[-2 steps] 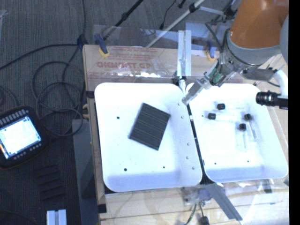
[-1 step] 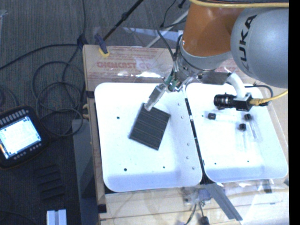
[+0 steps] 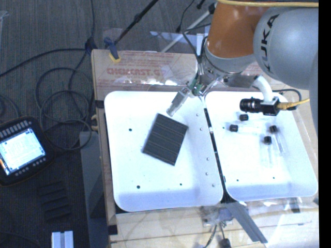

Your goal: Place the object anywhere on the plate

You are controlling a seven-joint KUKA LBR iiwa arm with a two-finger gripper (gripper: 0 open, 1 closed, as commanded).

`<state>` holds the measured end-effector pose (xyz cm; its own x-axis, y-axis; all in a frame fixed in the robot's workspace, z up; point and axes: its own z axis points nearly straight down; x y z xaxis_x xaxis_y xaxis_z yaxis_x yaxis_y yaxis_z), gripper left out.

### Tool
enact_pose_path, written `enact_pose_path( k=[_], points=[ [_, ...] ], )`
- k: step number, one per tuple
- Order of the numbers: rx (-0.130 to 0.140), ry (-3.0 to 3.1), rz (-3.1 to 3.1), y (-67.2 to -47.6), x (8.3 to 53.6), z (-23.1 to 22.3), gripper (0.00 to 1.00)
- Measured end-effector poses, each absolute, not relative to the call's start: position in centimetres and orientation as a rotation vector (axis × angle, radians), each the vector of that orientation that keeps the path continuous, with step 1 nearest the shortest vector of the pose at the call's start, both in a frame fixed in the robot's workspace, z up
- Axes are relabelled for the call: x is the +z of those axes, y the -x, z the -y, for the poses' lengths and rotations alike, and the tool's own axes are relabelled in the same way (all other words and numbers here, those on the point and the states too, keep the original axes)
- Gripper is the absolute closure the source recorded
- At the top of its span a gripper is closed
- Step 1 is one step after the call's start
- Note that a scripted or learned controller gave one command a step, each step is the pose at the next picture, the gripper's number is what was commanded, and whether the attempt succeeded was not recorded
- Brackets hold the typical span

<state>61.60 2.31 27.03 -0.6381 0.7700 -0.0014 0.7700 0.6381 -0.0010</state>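
A dark ribbed rectangular plate (image 3: pixel 165 139) lies tilted in the middle of the left bin (image 3: pixel 129 185). My gripper (image 3: pixel 176 105) hangs just above the plate's far right corner, near the bin's back edge, and points down and to the left. I see nothing held at its tip. Several small black pieces lie in the right bin (image 3: pixel 269 182): one (image 3: pixel 234 128) near its left side, one (image 3: pixel 243 117) behind that, and two more (image 3: pixel 267 139) toward the middle.
The orange and grey arm (image 3: pixel 243 25) fills the upper right, above the right bin's back edge. A small black camera with a yellow cable (image 3: pixel 257 105) juts over the right bin. A handheld control pendant (image 3: pixel 20 149) lies on the floor to the left.
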Motion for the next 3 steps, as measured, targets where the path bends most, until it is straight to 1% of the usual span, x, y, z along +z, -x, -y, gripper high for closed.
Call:
enact_pose_path(
  k=[1,2,3],
  points=[
    [-0.002,-1.724,-2.628,-64.8,22.4,-6.3,0.0],
    [-0.005,-1.972,-2.447,-66.8,18.2,-9.7,0.0],
    [-0.003,-1.875,-2.52,-66.8,19.3,-16.2,0.0]
  ],
)
